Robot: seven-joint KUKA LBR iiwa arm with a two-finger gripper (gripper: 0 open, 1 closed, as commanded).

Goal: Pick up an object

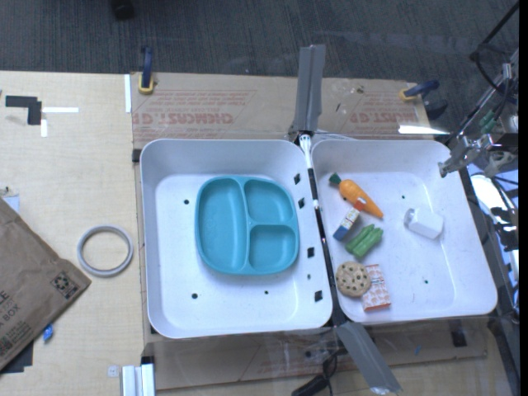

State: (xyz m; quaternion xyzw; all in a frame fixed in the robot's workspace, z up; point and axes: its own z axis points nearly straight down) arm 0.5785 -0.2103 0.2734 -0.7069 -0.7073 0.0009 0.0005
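From the one camera above the desk, you see two white bins side by side. The left bin holds a teal divided plate lying flat near its middle, with bare white floor all round it and the widest strip along the near wall. The right bin holds the smaller things you could pick, bunched toward its left half. An orange carrot lies slantwise at the far left, and just near of it is a small blue and white piece touching a green ridged piece. Nearer still, a round cookie sits just beside an orange and white packet, both close to the near left corner. A white block lies apart from the rest, right of centre, with open floor on every side, so it has the most room around it. The right half and near right corner of that bin are bare floor. The pincer appears as grey metal over the bin's far right rim, and you cannot tell whether it stands wide or narrow. Left of the bins, a tape ring and a brown cardboard box rest on the desk.
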